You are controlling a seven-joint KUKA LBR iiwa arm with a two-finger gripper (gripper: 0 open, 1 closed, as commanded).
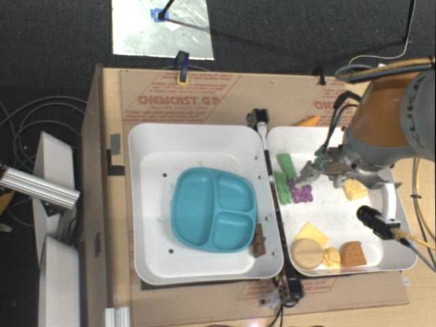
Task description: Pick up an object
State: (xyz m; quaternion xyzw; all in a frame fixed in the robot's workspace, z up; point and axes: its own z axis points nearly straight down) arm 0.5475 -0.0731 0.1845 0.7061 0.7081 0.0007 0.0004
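Overhead, one slanted look down on the bench.
Landmark: the divider where the two white bins meet; places below are read from it.
Left bin: holds a teal sectioned plate, lying flat a little left of the divider.
Brown piece: small, dark, just left of the divider near its lower end, touching the plate's corner.
Right bin: holds the loose toy food.
Green pieces: two long shapes lying along the divider's right side, one above, one lower and touching the wall.
Purple grapes: small cluster a short way right of the divider, beside the lower green piece.
Yellow wedge: right of the divider, toward its lower end.
Round tan pieces: below the wedge, near the bin's front wall.
Brown bread slice: farther right, by the same front wall.
Pale yellow lump: well right of the divider, under the wrist.
Gripper: low over the right bin, tips just above the grapes.
Fingers: cannot tell how far they are spread; blurred metal, nothing seen between them.
Arm: grey with orange band, entering from the right.
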